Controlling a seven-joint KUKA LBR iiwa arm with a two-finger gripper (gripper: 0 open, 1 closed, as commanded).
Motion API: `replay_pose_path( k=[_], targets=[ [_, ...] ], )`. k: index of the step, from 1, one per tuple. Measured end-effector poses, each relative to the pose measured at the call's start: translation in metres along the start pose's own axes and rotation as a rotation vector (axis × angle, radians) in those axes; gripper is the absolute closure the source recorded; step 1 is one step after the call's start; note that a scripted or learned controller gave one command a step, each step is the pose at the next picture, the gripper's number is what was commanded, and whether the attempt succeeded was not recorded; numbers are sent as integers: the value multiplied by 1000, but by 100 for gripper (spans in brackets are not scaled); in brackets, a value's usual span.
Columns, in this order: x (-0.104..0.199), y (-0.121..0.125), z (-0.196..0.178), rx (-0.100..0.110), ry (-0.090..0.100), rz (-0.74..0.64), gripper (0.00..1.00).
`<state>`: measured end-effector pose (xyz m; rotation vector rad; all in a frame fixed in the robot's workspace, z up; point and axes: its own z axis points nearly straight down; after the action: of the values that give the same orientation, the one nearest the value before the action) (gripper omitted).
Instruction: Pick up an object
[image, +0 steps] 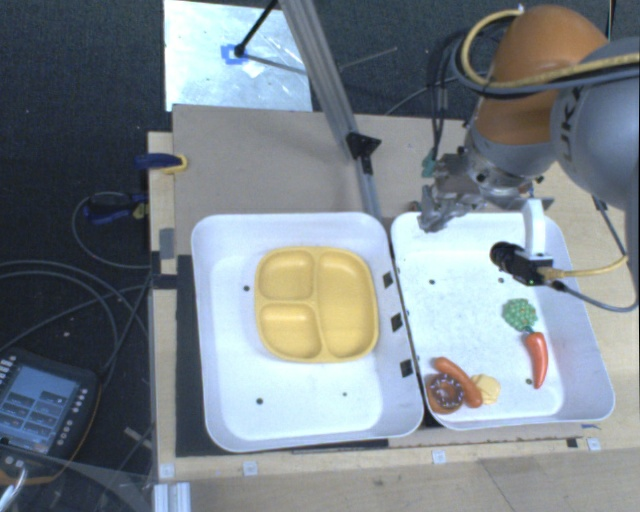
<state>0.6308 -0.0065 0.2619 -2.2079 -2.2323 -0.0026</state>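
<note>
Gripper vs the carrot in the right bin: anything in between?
Camera view: from the gripper to the carrot it's mostly bare white bin floor. The green broccoli piece sits just above the carrot, near that line.

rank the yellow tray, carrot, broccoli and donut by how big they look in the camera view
1. yellow tray, by far the largest
2. carrot
3. donut and broccoli: they look about alike, so no ranking between them

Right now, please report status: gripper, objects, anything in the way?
Gripper above right bin's far-left corner, nothing held. Carrot, broccoli, donut near side. Path clear.
</note>
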Motion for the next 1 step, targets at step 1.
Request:
replay_pose_path(
  k=[1],
  targets=[
    [53,-15,6,1,0,-1,100]
  ],
)
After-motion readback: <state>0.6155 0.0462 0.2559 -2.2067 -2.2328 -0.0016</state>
